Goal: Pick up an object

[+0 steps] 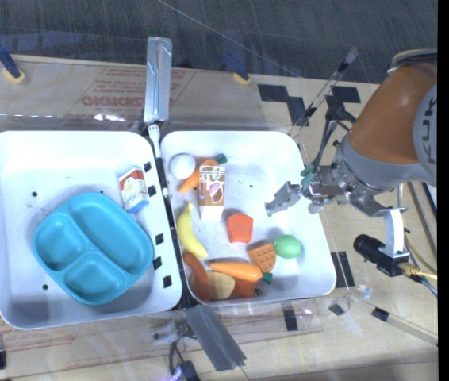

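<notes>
Blue tray [91, 247] mid-left in left bin [2, 213], small carton [132, 189] beside it. Banana [189, 230], carrot [236, 271], green ball [287, 247] crowded low-center in right bin [264, 145]: could nudge neighbors, pinch two, slip. Gripper [282, 200] right of center, above bin; can't tell open or closed, nothing seen held.

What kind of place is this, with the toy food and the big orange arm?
Probably a robotics lab test bench: a robot arm with a claw reaches over two white bins, one holding toy food like a banana, the other a blue tray.
</notes>
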Tool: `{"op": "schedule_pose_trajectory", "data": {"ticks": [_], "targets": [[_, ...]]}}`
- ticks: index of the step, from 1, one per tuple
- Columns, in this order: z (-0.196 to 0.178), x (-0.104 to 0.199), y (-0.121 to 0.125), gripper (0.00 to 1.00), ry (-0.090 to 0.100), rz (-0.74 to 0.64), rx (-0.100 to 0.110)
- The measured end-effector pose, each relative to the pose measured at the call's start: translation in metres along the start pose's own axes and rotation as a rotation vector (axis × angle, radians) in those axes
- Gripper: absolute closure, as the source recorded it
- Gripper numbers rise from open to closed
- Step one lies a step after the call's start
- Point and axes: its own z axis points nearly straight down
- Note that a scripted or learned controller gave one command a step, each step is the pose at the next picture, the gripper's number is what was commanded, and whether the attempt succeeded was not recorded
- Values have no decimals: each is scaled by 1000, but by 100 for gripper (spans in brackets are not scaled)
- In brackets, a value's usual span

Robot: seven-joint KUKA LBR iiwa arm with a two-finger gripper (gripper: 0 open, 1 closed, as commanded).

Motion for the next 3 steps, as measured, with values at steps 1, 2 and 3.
{"op": "schedule_pose_trajectory", "data": {"ticks": [1, 2, 3], "targets": [[95, 44, 45, 0, 2, -52, 8], [159, 38, 21, 0, 0, -166, -1], [149, 38, 22, 100, -1, -171, -1]]}}
